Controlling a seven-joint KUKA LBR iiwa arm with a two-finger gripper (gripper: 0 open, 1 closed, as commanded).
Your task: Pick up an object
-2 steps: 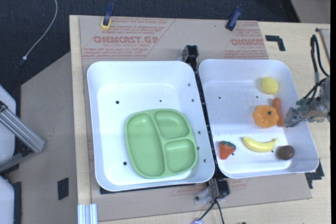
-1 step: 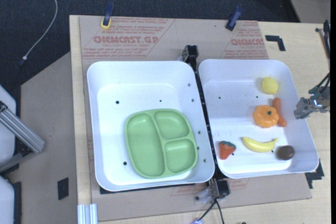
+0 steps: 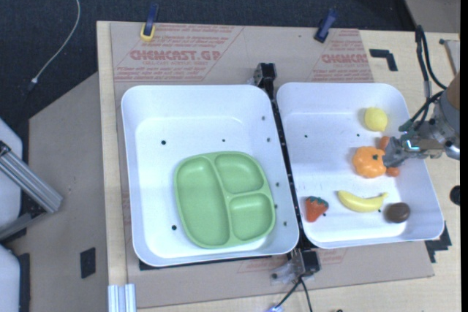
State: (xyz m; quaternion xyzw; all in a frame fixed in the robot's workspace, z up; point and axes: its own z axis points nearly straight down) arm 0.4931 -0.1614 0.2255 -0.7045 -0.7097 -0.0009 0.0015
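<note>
My end effector (image 3: 398, 150) sits low in the right bin (image 3: 329, 226), touching the orange fruit (image 3: 368, 162) from its right. Can't tell its state. Lemon (image 3: 375, 118) behind, banana (image 3: 360, 201), strawberry (image 3: 316, 207), brown ball (image 3: 397, 212) in front. Green tray (image 3: 221, 198) in left bin (image 3: 146, 120).

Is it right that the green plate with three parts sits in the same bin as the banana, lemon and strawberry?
Not quite. The camera view shows the green plate alone in the left bin. The banana, lemon and strawberry lie in the right bin, where the robot's hand is reaching in beside the orange fruit.
</note>
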